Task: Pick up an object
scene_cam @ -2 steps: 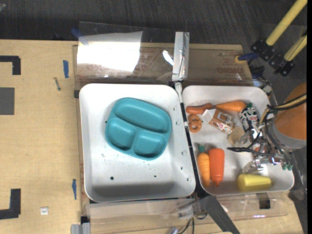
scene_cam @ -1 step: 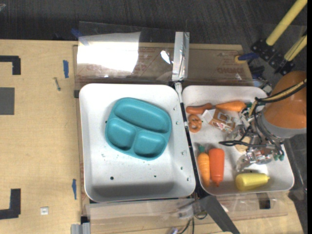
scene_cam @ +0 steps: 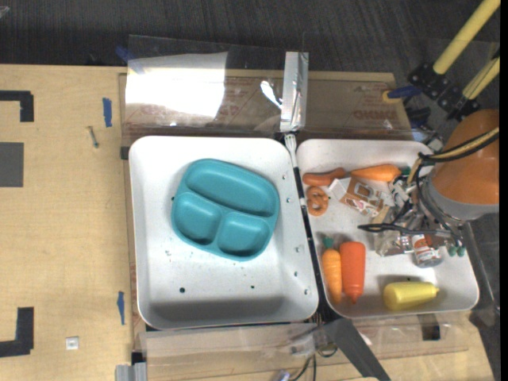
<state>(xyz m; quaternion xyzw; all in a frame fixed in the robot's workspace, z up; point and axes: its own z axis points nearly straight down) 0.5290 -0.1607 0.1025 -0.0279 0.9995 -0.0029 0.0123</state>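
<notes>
Arm over right bin [scene_cam: 468, 288], gripper [scene_cam: 413, 221] low among clutter near its right wall.
Finger state: cannot tell, wiring hides it. Under and beside it: crinkly wrappers [scene_cam: 365, 195], smooth orange carrots [scene_cam: 352, 268], yellow rounded piece [scene_cam: 409, 294] at the front. Left bin [scene_cam: 151, 292] holds a glossy teal three-section tray [scene_cam: 225, 207]; bare white floor around it.

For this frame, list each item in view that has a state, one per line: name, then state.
Teal divided plate: right way up in the left bin, compartments bare.
Two carrots: lying side by side near the right bin's front.
Yellow piece: lying flat, apart from the carrots.
Carrot by the back wall: lying flat.
Gripper: low over the right bin's clutter.
</notes>
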